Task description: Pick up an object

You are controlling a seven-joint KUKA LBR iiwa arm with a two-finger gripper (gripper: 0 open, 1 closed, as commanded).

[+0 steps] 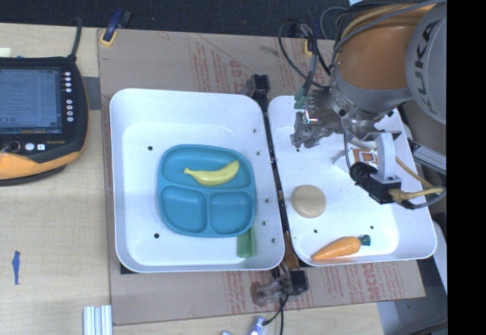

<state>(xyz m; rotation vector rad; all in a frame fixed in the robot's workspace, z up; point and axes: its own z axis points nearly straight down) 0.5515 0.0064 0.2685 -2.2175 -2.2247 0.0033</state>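
We note the grey arm's two-finger gripper (307,131) hanging over the far left corner of the right shallow white bin (414,246), pointing down; its small dark fingers sit close together with nothing visible between them, so we read the jaws as narrow and unloaded, though the view is small and partly cluttered by cables. The nearest candidate is the round beige puck-like object (309,200), lying on the bin floor toward the camera from the jaws, almost straight along the bin's left wall, near but apart. Being round, it offers no long axis, so in our judgement any jaw heading would serve. The orange plastic carrot with a green top (339,248) lies further on, at the near edge, its long axis running roughly left to right, green end to the right. In the left white bin (121,174) a yellow plastic banana (213,172) rests in the upper compartment of a blue divided plate (206,191), well apart from the jaws, across both bin walls.
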